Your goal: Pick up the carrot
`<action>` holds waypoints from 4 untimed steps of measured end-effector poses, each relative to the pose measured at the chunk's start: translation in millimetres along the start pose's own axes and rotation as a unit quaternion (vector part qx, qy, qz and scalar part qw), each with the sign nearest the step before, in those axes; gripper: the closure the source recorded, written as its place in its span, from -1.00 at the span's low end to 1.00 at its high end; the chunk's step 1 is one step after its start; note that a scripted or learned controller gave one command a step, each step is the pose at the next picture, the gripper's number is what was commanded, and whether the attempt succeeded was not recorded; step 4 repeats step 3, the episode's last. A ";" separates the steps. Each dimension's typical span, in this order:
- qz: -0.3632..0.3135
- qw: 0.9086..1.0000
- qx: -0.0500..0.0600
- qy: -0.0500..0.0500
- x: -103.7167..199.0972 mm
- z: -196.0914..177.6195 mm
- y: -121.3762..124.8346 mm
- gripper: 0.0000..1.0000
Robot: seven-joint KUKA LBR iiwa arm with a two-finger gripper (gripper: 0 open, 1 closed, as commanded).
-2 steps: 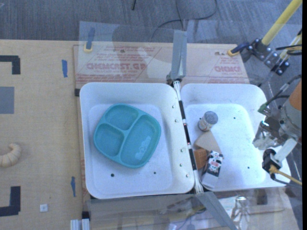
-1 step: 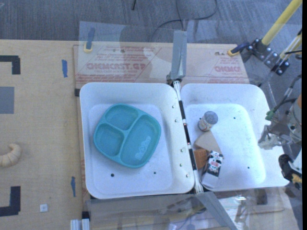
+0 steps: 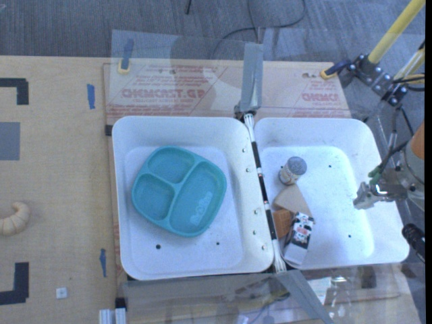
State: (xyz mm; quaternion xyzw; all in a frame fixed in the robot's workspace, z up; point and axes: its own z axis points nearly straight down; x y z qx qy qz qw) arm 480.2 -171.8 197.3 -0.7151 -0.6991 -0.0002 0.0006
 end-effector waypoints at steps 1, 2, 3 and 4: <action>-0.101 0.995 -0.001 -0.001 -32.3 0.0 0.4 1.00; -0.242 0.970 -0.001 -0.001 -25.4 -5.6 1.2 1.00; -0.340 0.941 -0.002 -0.002 -40.9 -5.6 1.7 1.00; -0.340 0.941 -0.002 -0.002 -40.9 -5.6 1.7 1.00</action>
